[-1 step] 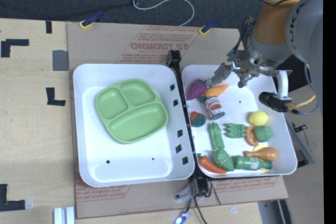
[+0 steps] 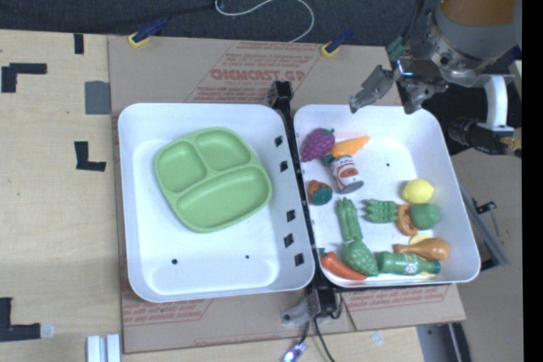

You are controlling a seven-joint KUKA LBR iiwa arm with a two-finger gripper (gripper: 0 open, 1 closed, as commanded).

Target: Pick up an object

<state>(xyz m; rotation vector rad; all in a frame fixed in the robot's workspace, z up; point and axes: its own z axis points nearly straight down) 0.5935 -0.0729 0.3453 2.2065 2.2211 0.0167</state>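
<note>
My gripper (image 2: 392,96) hangs open above the far edge of the right bin (image 2: 450,174), with nothing between its two dark fingers. Below it in that bin lie several toy foods: purple grapes (image 2: 316,143), an orange carrot (image 2: 351,146), a small red-and-white can (image 2: 345,172), a yellow lemon (image 2: 417,191), a green lime (image 2: 426,215), a green pickle (image 2: 348,219), a green bottle (image 2: 407,264) and a brown drumstick (image 2: 424,248). The grapes and carrot lie closest to the gripper, toward the near left of it.
The left bin (image 2: 140,250) holds a green divided plate (image 2: 212,178). Both bins sit on a cardboard sheet (image 2: 246,72). A white cable (image 2: 254,8) loops over the dark floor behind. Black clips line the seam between the bins.
</note>
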